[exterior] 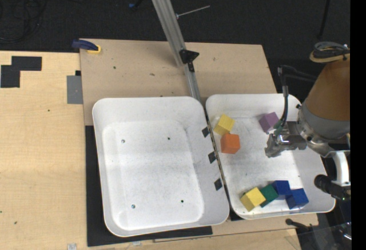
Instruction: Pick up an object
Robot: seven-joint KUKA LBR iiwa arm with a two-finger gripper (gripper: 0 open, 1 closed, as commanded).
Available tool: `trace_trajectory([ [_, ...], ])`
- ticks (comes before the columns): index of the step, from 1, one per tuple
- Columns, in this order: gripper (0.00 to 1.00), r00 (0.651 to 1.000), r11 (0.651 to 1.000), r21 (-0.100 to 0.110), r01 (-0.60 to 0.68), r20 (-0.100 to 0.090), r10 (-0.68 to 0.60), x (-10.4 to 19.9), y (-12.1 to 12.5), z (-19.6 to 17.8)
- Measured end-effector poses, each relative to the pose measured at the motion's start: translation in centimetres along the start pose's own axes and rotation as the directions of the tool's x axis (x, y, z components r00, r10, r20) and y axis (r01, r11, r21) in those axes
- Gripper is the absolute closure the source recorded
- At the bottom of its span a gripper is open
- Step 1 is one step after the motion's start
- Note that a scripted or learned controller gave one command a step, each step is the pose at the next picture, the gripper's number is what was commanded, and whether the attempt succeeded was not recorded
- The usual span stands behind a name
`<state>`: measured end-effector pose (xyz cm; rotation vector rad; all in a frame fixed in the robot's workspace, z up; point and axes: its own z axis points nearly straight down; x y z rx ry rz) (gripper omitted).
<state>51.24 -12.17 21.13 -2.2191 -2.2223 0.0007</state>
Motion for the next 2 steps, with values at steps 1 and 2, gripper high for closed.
trace_trajectory([
  [1,1.0,1.0,1.0,0.0,0.002,-0.001,-0.002,3.6,2.2,-0.4],
  [2,1.0,1.0,1.0,0.001,0.003,-0.001,-0.003,7.7,5.4,0.2],
])
